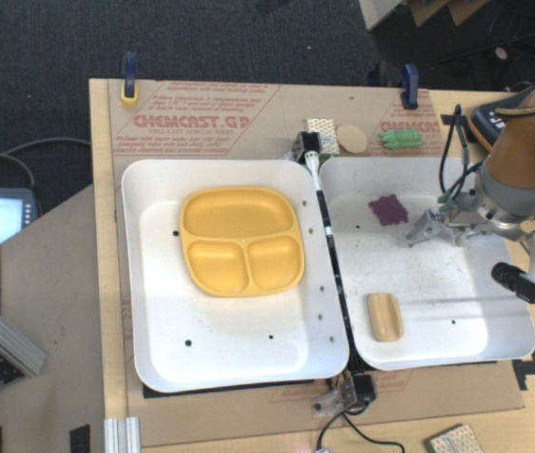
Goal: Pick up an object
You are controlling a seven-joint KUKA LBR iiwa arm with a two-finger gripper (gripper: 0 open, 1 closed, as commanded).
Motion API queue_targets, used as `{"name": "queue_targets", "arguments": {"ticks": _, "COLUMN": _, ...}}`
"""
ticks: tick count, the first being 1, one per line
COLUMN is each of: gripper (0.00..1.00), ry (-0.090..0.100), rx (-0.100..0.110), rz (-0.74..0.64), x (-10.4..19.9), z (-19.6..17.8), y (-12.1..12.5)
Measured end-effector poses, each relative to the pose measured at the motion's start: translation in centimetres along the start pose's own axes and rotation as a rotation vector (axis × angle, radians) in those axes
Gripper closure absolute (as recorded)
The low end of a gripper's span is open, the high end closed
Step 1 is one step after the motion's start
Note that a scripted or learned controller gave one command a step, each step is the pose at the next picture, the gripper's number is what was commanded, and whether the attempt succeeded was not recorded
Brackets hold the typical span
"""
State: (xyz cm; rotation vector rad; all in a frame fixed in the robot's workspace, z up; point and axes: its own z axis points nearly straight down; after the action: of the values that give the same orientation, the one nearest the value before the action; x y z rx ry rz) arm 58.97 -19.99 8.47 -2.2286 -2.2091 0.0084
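Gripper point(427, 226) sits low in the right bin point(493, 343), just right of the purple toy point(388, 209); jaw state cannot be told. Recommend centring over the toy before closing.

Lighting: bright, even overhead illumination; image moderately sharp.

The two white bins point(239, 361) reflect strongly and approach overexposure, with soft glare along the rims. Shadows are faint and short; a light shadow lies on the bin floor directly beneath the gripper point(425, 228). The yellow divided plate point(242, 240), well apart from the fingers on their far side, shows a diffuse sheen. The dark floor beyond the bench is underexposed and lacks detail. Fine detail is soft throughout, with slight blur toward the frame corners.
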Motion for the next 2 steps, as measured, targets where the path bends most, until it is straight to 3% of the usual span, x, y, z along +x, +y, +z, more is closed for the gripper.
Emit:
{"name": "queue_targets", "arguments": {"ticks": 1, "gripper": 0.00, "ry": 0.000, "rx": -0.013, "rz": -0.015, "x": 6.0, "z": -0.1, "y": 5.3}}
{"name": "queue_targets", "arguments": {"ticks": 2, "gripper": 1.00, "ry": -0.002, "rx": -0.015, "rz": -0.011, "x": 5.6, "z": -1.2, "y": 5.2}}
